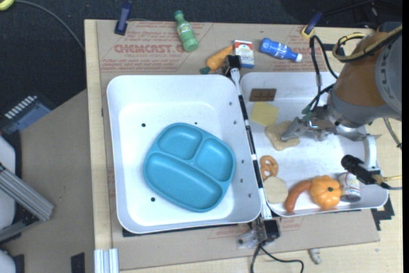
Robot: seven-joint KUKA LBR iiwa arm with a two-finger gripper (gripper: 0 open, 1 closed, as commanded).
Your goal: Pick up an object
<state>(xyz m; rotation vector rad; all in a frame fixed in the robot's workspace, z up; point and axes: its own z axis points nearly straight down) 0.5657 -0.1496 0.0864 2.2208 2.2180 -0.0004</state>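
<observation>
A KUKA arm (367, 83) reaches from the right into the right bin (319, 81), its gripper (295, 131) low over a pale tan slice (281, 137) just below the bin's middle. The metal fingers point left and down toward that slice, which lies at their tips and slightly to their left; whether they are spread or closed cannot be told from this angle, and nothing is seen gripped between them.

Taking the gripper as the mark: far to its left, in the left bin (128, 99), rests one blue divided plate (188, 166). Nearer on the left, up and across the bin, sits one yellow square slice (264, 114), with one brown chocolate bar (262, 95) above that. Below-left of the gripper lies one pretzel (268, 166), then one round pale cracker (275, 188) under it. Further below, along the bin's near edge, run one orange sausage-shaped piece (295, 194), one small orange pumpkin (326, 192) and one small can (351, 187), left to right.

Beyond both bins, on the bench (96, 137) above the gripper, stand one green bottle (186, 31), one orange carrot-like toy (218, 59), one small carton (243, 53) and one blue bottle (280, 50).

The likeliest target is the tan slice: flat, its longer side running roughly left to right, so a pick would probably call for a short drop and a pinch across its narrow way. A flat piece could slip free.
</observation>
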